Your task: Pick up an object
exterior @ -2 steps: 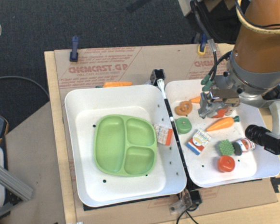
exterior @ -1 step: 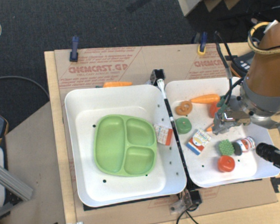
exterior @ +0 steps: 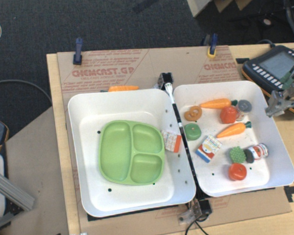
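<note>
A brown bench board point(exterior: 132, 65) stamped with lettering, clamped at its far edge, bears two white bins on a dark carpeted floor. The gripper point(exterior: 274, 105) hangs at the outer rim of the right bin point(exterior: 281, 177); from this slant I cannot tell whether it is open or closed, and nothing shows in its grasp. The pickable toys lie loose and scattered in that bin. Closest to the gripper are a grey disc point(exterior: 244, 105) and a red tomato point(exterior: 228, 115), with a carrot point(exterior: 232, 130) just beyond. Farther off, in the left bin point(exterior: 83, 145), sits a green divided plate point(exterior: 131, 152), probably too flat to grip.
</note>
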Robot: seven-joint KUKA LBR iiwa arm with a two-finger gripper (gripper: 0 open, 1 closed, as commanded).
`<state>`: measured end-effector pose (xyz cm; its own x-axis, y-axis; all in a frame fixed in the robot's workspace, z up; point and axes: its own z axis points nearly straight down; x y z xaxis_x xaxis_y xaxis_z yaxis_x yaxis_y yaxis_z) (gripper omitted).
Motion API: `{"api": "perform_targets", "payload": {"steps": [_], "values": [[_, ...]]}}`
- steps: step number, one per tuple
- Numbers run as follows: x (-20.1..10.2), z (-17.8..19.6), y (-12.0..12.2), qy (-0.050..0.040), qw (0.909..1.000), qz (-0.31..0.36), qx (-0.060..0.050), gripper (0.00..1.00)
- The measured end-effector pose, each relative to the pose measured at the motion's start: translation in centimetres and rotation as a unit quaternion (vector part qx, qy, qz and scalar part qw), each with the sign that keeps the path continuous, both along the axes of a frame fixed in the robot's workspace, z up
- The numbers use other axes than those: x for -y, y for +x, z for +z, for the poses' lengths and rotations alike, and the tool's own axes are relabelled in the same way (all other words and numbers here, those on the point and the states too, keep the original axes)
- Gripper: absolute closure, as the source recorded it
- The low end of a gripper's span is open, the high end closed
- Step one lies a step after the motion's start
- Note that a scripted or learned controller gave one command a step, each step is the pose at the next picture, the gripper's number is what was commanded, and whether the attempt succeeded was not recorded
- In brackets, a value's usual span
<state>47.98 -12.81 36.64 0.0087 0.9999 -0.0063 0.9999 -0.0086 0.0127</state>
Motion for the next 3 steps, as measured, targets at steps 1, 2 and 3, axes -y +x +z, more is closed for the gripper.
{"api": "perform_targets", "payload": {"steps": [1, 2, 3], "values": [[-14.2, 3.3, 0.0, 0.0052, 0.9999, 0.012, -0.003, 1.00], [-22.0, 4.4, -0.1, 0.0045, 0.9999, 0.009, -0.004, 1.00], [-14.1, 4.6, 0.0, 0.0021, 1.0000, 0.000, -0.005, 1.00]]}}
